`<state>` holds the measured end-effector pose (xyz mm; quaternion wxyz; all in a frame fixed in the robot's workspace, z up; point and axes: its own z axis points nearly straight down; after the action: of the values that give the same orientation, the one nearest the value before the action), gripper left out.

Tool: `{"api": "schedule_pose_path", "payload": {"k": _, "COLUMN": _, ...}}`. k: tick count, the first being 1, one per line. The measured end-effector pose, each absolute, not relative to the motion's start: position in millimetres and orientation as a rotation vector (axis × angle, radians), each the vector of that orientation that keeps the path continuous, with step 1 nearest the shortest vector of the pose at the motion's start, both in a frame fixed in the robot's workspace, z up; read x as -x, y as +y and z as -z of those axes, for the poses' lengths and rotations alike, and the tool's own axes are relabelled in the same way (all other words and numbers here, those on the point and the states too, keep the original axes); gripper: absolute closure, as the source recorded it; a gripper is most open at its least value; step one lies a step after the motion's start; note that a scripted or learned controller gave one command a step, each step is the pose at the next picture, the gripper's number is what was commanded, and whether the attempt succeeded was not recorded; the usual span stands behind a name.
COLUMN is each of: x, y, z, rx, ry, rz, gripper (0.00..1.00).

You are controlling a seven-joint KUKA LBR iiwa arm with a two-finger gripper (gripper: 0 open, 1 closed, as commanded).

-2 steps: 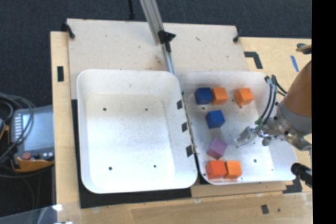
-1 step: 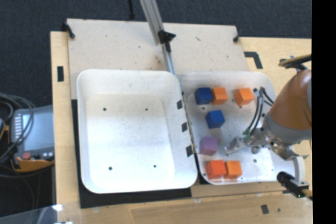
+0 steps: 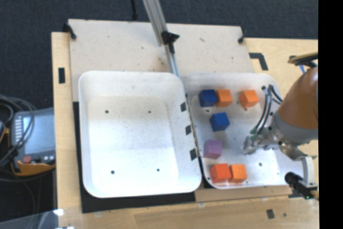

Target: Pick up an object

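four orange blocks (image 3: 224,97), two blue (image 3: 208,97), one purple (image 3: 213,148)

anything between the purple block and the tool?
No. In the camera view, bare bin floor separates the purple block from the tool.

Two bins sat side by side on the tabletop (image 3: 61,115). All the blocks lay in the right bin (image 3: 268,177): a touching pair (image 3: 215,97) at the far left, a lone block (image 3: 248,98) to their right, one block (image 3: 220,122) nearer the middle, another (image 3: 213,148) just in front of it, and a touching pair (image 3: 228,172) against the near wall. The left bin (image 3: 134,134) lay beside it. The arm (image 3: 300,110) reached over the right bin's right side.
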<state>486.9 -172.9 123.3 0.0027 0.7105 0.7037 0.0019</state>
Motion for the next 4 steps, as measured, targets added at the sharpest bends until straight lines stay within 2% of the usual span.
{"api": "schedule_pose_path", "payload": {"k": 2, "x": -494.6, "y": -179.6, "z": -227.6, "rx": -2.212, "ry": 2.221, "rz": -0.005, "gripper": 1.00}}
{"api": "schedule_pose_path", "payload": {"k": 3, "x": -496.1, "y": -180.6, "z": -259.1, "rx": -2.212, "ry": 2.224, "rz": -0.004, "gripper": 1.00}}
{"api": "schedule_pose_path", "payload": {"k": 4, "x": -511.8, "y": -141.0, "z": -252.7, "rx": -2.215, "ry": 2.227, "rz": 0.000, "gripper": 1.00}}
